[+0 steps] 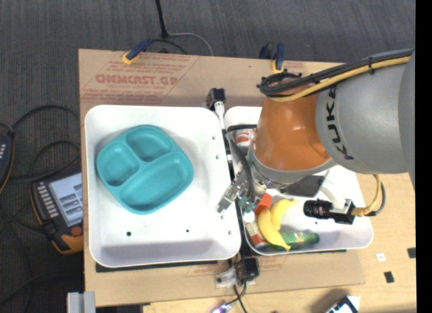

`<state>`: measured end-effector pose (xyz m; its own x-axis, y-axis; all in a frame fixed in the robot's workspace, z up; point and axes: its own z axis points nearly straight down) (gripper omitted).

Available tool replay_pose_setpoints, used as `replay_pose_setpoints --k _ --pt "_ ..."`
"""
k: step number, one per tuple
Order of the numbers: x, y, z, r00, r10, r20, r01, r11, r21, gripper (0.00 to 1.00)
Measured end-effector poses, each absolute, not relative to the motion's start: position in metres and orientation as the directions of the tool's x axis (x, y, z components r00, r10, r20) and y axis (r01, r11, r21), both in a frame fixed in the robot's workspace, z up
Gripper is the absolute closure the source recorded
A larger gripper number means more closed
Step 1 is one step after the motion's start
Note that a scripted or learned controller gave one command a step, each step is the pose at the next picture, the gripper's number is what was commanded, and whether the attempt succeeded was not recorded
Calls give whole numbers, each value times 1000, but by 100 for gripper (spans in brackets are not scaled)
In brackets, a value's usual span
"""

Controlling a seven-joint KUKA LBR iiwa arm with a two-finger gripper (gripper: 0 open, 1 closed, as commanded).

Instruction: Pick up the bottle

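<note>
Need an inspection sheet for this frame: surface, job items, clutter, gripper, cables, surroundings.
Surface: brown board printed with red lettering, bearing the left bin and the right bin side by side.
Job's things: green bottle lying on its side at the right bin's near edge, against a banana.
Clutter: teal divided plate in the left bin; small red and white items beside the banana, too hidden to name.
Gripper: gripper low over the seam between the bins, beside the banana; finger state unclear.
Cables: black and yellow bundle running along the arm; black cords on the floor at left.
Surroundings: grey carpet; handheld pendant on the floor at left.
</note>
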<state>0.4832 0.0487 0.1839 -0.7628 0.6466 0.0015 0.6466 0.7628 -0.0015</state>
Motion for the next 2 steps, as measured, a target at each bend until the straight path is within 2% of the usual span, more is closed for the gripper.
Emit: replay_pose_setpoints --k 1,2 --pt "485 -69 322 -849 528 -5 528 849 1 100" --pt "484 -120 272 -974 228 -1 228 974 -1 100"
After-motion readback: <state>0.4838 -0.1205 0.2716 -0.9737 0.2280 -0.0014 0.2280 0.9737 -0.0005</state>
